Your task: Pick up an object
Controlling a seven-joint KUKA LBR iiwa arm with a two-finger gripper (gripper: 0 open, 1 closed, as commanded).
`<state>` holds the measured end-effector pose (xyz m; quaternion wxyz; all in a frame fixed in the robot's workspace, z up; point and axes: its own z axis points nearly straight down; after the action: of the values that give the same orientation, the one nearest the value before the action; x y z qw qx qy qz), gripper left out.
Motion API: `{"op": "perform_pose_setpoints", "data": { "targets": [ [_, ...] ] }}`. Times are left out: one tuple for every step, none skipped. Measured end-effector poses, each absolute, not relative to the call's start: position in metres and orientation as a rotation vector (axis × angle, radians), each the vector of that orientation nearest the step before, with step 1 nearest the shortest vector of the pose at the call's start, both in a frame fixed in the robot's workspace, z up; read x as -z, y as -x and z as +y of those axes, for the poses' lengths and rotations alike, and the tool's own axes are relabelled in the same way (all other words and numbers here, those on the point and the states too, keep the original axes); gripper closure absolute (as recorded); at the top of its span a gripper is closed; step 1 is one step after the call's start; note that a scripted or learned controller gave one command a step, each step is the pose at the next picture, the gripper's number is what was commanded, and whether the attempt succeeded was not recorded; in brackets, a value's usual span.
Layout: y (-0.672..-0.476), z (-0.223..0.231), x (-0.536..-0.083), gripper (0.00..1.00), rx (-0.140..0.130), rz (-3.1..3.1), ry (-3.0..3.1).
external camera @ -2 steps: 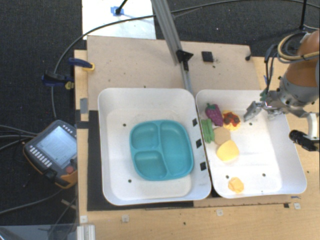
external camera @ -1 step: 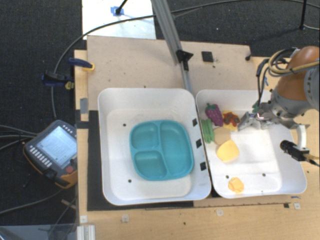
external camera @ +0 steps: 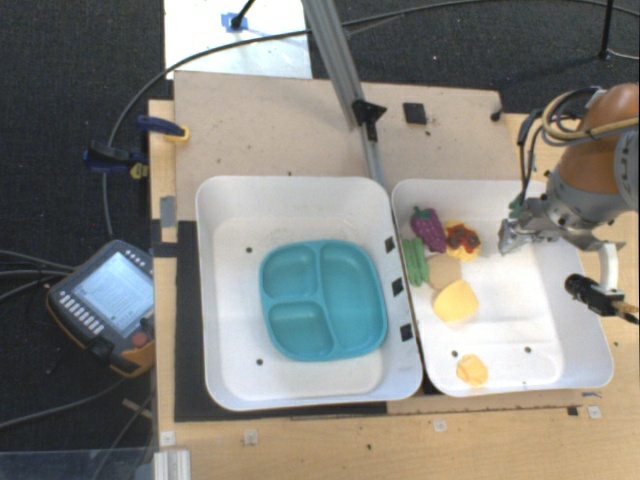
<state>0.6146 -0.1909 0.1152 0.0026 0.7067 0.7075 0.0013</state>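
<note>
Several toy foods lie in the right bin point(external camera: 560, 363): purple grapes point(external camera: 428, 228), a red and orange piece point(external camera: 462, 238), a green pod point(external camera: 414, 258), a tan piece point(external camera: 444, 270), a large yellow piece point(external camera: 455, 301) and a small yellow-orange piece point(external camera: 472, 370) near the front. My gripper point(external camera: 508, 238) hangs over the bin's back right part, just right of the red and orange piece. I see nothing held in it.
The left bin point(external camera: 230, 368) holds a teal divided plate point(external camera: 323, 299). A black part point(external camera: 590, 293) sticks in over the right bin's right rim. A slanted metal pole point(external camera: 340, 58) rises behind the bins. A teach pendant point(external camera: 105, 303) lies off the bench to the left.
</note>
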Motion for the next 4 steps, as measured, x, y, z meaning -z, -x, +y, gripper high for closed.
{"op": "perform_pose_setpoints", "data": {
  "targets": [
    [-0.624, -0.199, -0.171, 1.0, -0.006, 2.221, -2.211],
    [-0.626, -0.199, -0.224, 1.0, -0.006, 2.222, -2.211],
    [-0.605, -0.15, -0.216, 1.0, -0.002, 2.231, -2.213],
    [-0.596, -0.092, -0.215, 1.0, -0.002, 2.232, -2.211]
  ]
}}
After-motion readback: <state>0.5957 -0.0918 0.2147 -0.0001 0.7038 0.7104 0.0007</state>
